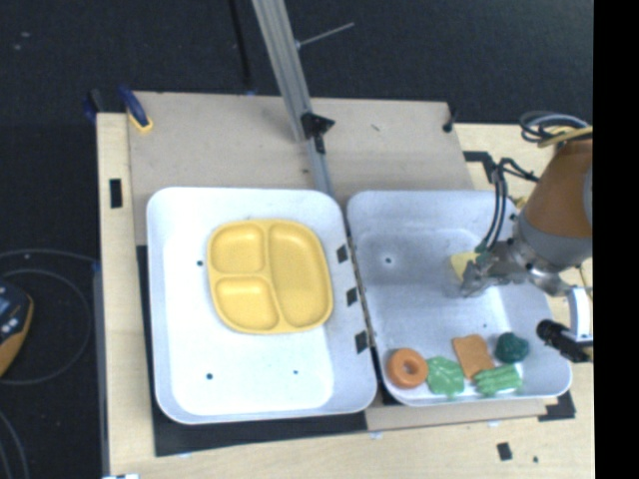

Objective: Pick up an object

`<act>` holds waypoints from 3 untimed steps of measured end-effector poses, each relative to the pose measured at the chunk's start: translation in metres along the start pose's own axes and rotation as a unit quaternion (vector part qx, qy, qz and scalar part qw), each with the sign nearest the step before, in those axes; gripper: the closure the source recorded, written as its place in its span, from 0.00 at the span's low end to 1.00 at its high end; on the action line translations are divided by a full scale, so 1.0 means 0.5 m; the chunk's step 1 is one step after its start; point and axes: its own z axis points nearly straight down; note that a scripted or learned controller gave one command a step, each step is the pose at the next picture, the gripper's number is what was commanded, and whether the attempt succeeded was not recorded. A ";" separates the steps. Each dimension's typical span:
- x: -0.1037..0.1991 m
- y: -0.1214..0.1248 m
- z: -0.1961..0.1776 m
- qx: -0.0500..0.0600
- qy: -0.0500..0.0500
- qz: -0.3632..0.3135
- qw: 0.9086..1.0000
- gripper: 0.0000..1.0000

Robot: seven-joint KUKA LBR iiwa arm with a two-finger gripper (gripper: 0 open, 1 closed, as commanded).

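Two shallow white bins sit side by side on the bench. The left bin (pixel 180 367) holds a yellow divided plate (pixel 270 274) with three compartments, lying flat toward the upper middle of the bin. The right bin (pixel 419 228) has its things gathered along the near edge — an orange ring (pixel 406 367) at the left of the row, a light green lump (pixel 444 376) just beside it, a tan block (pixel 471 353) next along and slightly further back, a green ridged piece (pixel 498 378) in front of the block, and a dark green ball (pixel 512 347) toward the right end. The arm (pixel 559 208), grey with an orange band, reaches in from the right and comes down over the right half of the right bin. Its gripper (pixel 475 277) is low in the bin, well back from the row of toys, its tip pointing toward the bin's middle. A small pale yellow thing (pixel 461 263) shows right at the gripper's tip, touching or nearly touching it; the view is too blurred there to tell whether that thing is actually held, or how the gripper stands — I cannot tell. Above the bins a grey metal pole (pixel 285 68) slants away across the bench (pixel 240 148).
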 end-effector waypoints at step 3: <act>0.083 0.017 -0.219 0.002 0.002 -0.005 1.000 1.00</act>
